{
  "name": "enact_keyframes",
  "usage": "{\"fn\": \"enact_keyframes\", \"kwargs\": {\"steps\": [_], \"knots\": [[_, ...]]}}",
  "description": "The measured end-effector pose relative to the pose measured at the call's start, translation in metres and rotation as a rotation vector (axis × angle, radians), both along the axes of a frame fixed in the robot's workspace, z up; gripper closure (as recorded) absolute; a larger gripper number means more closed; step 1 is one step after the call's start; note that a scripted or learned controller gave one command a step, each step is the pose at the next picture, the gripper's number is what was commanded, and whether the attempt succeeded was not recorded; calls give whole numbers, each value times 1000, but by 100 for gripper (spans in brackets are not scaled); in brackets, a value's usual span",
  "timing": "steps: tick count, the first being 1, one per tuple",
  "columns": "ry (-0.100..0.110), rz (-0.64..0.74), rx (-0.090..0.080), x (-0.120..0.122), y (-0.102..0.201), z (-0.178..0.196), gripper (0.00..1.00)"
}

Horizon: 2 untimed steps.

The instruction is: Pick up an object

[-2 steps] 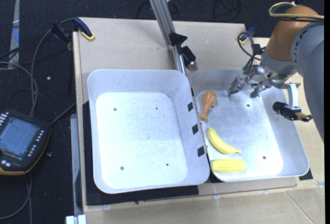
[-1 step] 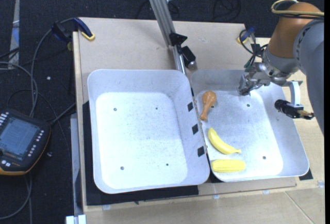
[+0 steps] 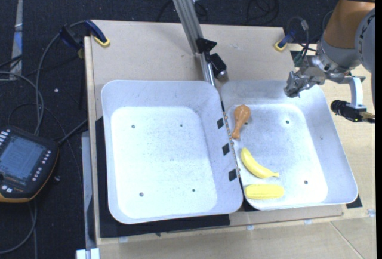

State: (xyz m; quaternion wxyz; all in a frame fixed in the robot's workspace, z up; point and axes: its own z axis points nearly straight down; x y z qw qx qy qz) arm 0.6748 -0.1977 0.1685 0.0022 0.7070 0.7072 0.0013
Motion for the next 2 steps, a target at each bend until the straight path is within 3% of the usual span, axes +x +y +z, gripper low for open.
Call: {"fn": "enact_keyframes", "kwargs": {"steps": [2], "knots": [[-1,0,0,-5,-8,111,100]]}}
